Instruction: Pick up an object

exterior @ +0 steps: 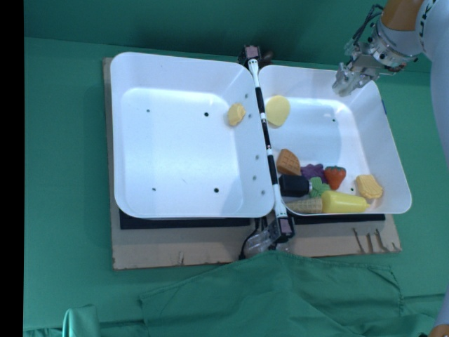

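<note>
Gripper (pixel 349 83): poised over the right bin (pixel 393 146) at its 1 o'clock corner, above the rim; nothing visible between its tips, and how far they are parted cannot be told from this slant.
Arm (pixel 414 9): grey, orange band above the wrist, entering from 2 o'clock.
Candidate objects, right bin: pale yellow disc (pixel 277 110) alone at 10 o'clock near the divider (pixel 265 135); a tight cluster along 6 to 7 o'clock, comprising an orange wedge (pixel 288 162), a black piece (pixel 295 185), purple grapes (pixel 313 170), a strawberry (pixel 335 177), a yellow pepper (pixel 343 202), and an orange biscuit-like piece (pixel 369 187) at 5 o'clock.
Left bin (pixel 140 146): one small yellow-orange piece (pixel 236 114) at 2 o'clock, touching or just beside the wall.
Risk, descent where it stands: judged likely to close on bare floor or strike the rim, since no object lies beneath.
Risk, cluster: items touch one another, so the tips may wedge between neighbours or drag two at once.
Risk, disc: flat and low, so it may slip from a pinch; the divider close by crowds the approach.
Risk, pepper: smooth, rounded, lying against the front wall; may roll away.
</note>
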Action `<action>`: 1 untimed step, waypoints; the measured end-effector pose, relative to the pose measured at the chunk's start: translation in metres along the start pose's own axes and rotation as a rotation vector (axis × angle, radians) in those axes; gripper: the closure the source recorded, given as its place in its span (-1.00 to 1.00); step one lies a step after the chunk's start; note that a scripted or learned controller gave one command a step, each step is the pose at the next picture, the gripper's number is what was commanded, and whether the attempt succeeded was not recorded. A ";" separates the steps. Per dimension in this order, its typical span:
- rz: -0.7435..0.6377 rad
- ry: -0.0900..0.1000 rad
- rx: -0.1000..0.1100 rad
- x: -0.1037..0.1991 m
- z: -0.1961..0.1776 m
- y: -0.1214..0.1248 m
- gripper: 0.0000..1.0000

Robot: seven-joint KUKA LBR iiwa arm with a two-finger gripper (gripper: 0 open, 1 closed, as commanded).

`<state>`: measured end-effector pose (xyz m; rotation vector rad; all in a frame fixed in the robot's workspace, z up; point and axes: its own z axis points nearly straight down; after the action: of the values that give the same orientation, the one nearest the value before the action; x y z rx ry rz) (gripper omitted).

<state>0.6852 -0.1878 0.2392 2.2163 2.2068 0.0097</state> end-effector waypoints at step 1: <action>-0.003 0.002 0.003 0.001 -0.051 0.017 1.00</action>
<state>0.7019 -0.1869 0.2903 2.2160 2.2122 0.0088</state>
